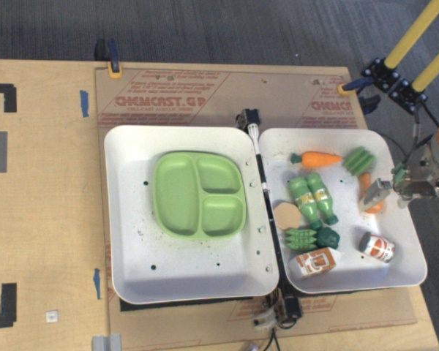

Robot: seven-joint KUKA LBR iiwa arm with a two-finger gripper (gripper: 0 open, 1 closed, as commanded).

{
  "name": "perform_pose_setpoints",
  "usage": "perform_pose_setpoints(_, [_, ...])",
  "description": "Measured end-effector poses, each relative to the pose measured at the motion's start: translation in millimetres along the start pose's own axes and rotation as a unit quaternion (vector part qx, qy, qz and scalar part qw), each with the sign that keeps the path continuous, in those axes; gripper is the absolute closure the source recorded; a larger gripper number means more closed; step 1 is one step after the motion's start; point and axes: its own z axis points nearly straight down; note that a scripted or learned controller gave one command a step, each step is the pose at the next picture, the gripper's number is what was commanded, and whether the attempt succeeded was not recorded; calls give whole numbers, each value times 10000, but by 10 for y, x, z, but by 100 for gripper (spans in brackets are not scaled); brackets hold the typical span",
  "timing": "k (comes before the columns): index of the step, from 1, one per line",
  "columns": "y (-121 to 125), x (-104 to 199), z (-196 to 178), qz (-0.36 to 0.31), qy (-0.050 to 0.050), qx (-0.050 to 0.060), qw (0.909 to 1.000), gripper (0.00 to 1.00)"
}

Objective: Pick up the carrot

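An orange carrot (320, 159) with a small green tip lies near the far edge of the right bin (406, 269). A second orange piece (366, 184) with a green leafy top (358, 159) lies by the bin's right side. My gripper (379, 194) reaches in from the right edge of the view and sits low over the lower end of that second orange piece, partly covering it. It is well to the right of the first carrot.
The right bin also holds two green bottle-shaped toys (312, 197), a tan disc (285, 213), a dark green toy (311, 237), an orange-and-white carton (316, 260) and a small can (378, 248). A green divided plate (200, 194) lies in the left bin (124, 218).
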Motion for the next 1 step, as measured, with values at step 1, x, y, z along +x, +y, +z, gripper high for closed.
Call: perform_pose_setpoints(1, [241, -70, 848, 369, 5, 9, 9993, 0])
